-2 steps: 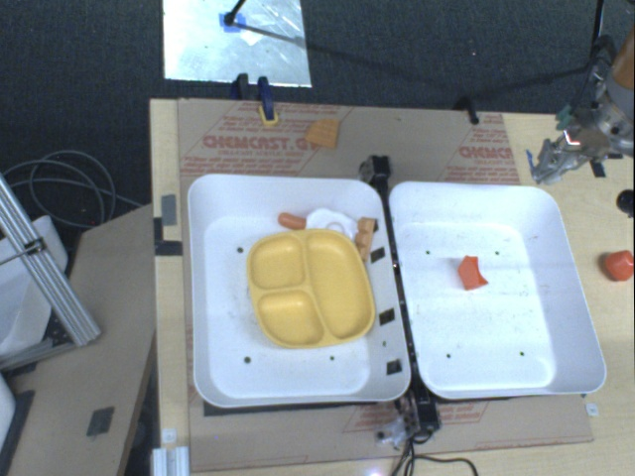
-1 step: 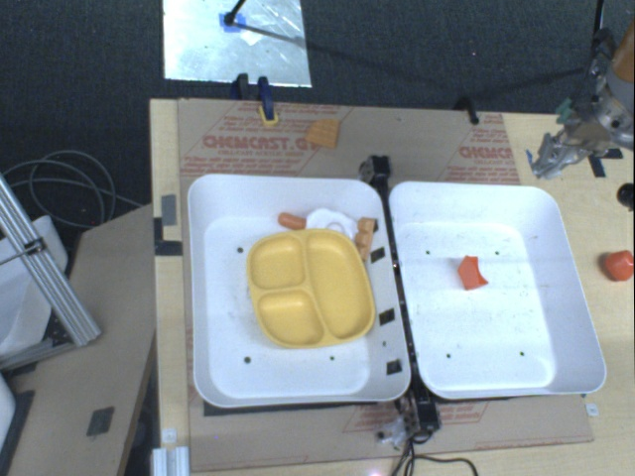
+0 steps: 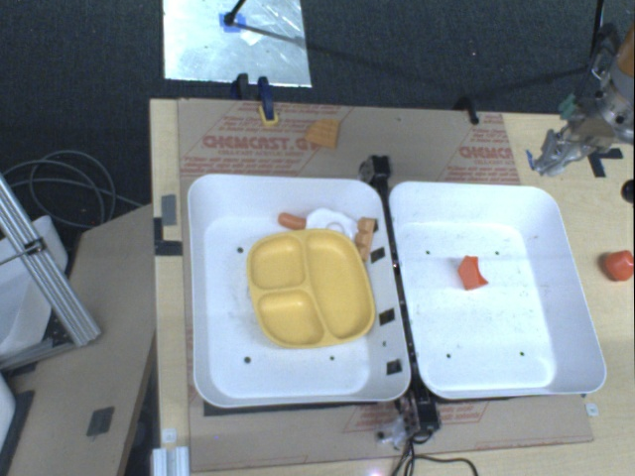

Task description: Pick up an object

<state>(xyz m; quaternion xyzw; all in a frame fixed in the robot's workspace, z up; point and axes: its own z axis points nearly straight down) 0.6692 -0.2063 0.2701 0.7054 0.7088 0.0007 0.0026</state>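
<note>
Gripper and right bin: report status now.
Gripper up beyond right bin's far corner, nothing between its fingers. Orange piece alone mid-bin, untouched. Nothing around it.

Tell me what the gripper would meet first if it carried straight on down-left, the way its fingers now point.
Probably the bench surface beside the right bin's far corner, or that bin's rim. The gripper hangs above that corner, well short of the orange piece; its height is unclear from this slanted view.

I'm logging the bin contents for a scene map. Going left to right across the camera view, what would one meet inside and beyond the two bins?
Yellow divided plate → small tan piece by the left bin's right wall → orange-red piece in the right bin → gripper above the bench's far right → red object on the bench.
</note>
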